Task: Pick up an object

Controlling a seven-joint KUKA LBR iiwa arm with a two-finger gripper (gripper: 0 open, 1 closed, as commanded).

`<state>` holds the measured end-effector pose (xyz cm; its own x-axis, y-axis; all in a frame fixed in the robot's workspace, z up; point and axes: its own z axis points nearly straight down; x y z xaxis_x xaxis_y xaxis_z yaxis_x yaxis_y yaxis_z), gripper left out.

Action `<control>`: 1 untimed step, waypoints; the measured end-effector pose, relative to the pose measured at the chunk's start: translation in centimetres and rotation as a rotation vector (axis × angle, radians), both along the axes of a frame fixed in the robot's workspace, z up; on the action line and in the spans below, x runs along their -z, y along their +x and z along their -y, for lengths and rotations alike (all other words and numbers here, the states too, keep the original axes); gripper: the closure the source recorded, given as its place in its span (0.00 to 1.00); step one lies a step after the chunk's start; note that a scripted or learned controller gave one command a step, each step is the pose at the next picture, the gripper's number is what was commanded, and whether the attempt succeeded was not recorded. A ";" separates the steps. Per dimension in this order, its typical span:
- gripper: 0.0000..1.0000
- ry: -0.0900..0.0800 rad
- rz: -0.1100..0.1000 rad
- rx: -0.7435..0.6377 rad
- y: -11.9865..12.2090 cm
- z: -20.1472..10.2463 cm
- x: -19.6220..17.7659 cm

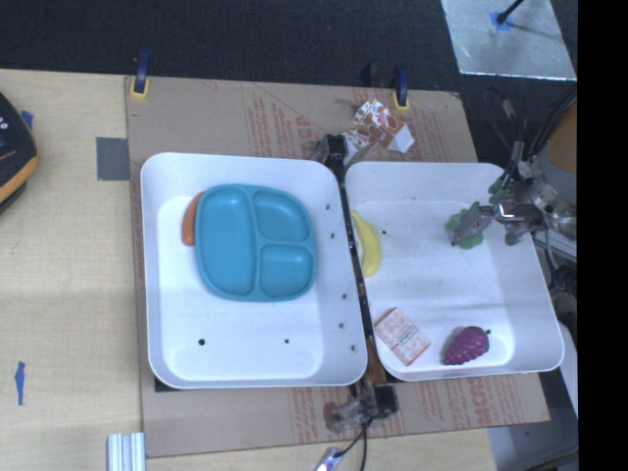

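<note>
Seen from above, two shallow white bins sit side by side on a tabletop; the left bin holds a blue divided plate with an orange item peeking out from beneath its left edge. The right bin holds a yellow banana against its left wall, a small printed packet and a purple grape cluster near its front edge, and a green object toward its upper right. The robot's hand reaches in from the right and touches the green object, but whether its fingers are spread or pinching cannot be told.
</note>
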<state>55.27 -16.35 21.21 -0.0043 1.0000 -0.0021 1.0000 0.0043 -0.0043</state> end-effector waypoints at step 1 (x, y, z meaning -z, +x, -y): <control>0.00 0.001 -0.001 0.000 3.0 3.5 6.9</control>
